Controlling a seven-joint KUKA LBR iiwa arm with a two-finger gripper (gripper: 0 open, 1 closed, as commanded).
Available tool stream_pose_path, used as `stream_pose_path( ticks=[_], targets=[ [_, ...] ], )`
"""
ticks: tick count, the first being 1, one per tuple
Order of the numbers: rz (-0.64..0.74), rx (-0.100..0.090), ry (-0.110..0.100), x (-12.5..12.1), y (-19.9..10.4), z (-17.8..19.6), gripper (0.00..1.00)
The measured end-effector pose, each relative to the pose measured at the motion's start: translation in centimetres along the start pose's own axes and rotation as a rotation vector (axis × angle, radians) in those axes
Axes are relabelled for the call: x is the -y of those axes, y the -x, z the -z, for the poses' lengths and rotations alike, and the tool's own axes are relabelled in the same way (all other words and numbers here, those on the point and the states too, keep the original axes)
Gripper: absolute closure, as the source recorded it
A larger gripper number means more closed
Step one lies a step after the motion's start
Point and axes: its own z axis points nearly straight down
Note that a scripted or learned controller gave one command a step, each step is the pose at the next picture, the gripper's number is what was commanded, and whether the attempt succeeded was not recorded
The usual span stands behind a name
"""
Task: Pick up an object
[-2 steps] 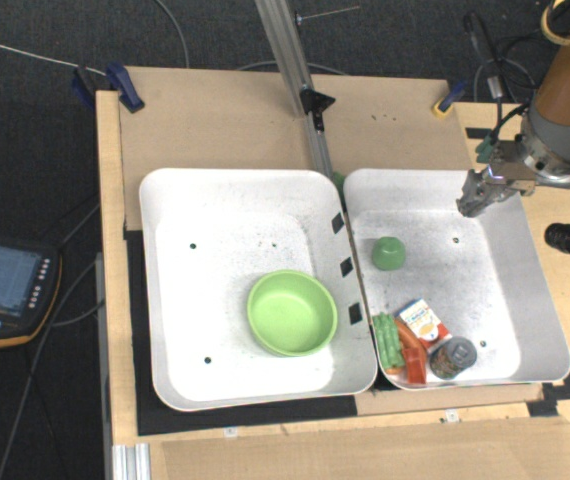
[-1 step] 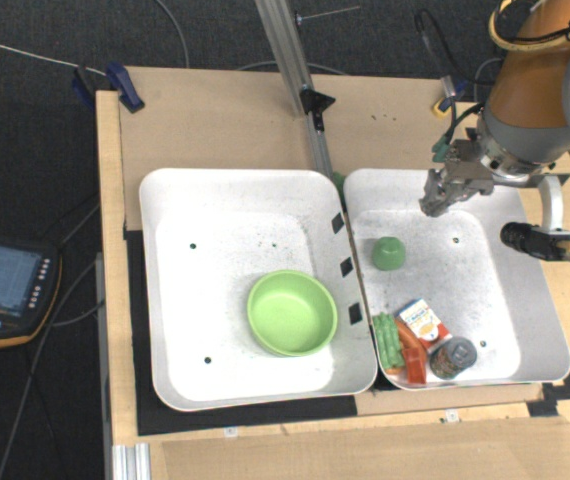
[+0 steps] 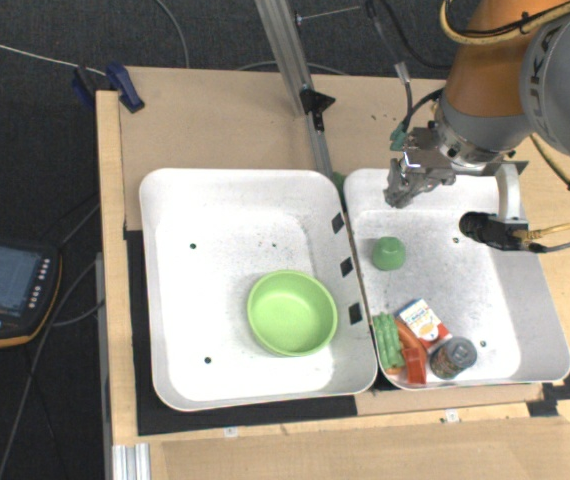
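A: We look down at a slant on the bench (image 3: 215, 118), and we see two white bins side by side. The left bin (image 3: 215, 218) sits in the middle of the frame, and the right bin (image 3: 505, 298) lies to its right, the two touching along a shared edge.

B: In the left bin we find one thing, a green bowl (image 3: 292, 313), upright, low and toward the bin's right side.

A: In the right bin we count more. A small green cup (image 3: 389, 254) stands near the bin's left wall, in the upper half. Along the lower edge we see a cluster: a green strip (image 3: 387, 340) and an orange strip (image 3: 411, 360) lying close together, a small carton (image 3: 420, 318) with orange print just above them, and a dark round can (image 3: 453, 357) just to the right. These lie close, some touching.

B: The arm (image 3: 510, 58) comes in from the upper right, grey with its orange band. The gripper (image 3: 403, 190) hangs over the top left part of the right bin, above and apart from the cup.

A: We see nothing between its fingers. Whether they stand wide or narrow, we cannot tell from here.

B: At the left edge of the frame we see a handheld pendant (image 3: 5, 288) off the bench, and a metal pole (image 3: 290, 48) slanting down from the top.
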Motion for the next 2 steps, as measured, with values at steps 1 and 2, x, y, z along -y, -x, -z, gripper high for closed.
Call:
stream_pose_path(
  ticks=[1, 2],
  targets=[
    [0.000, 0.000, -0.001, -0.8, -6.3, -0.2, 1.00],
    [-0.001, 0.000, -0.001, -1.3, -10.5, -0.3, 1.00]
  ],
)
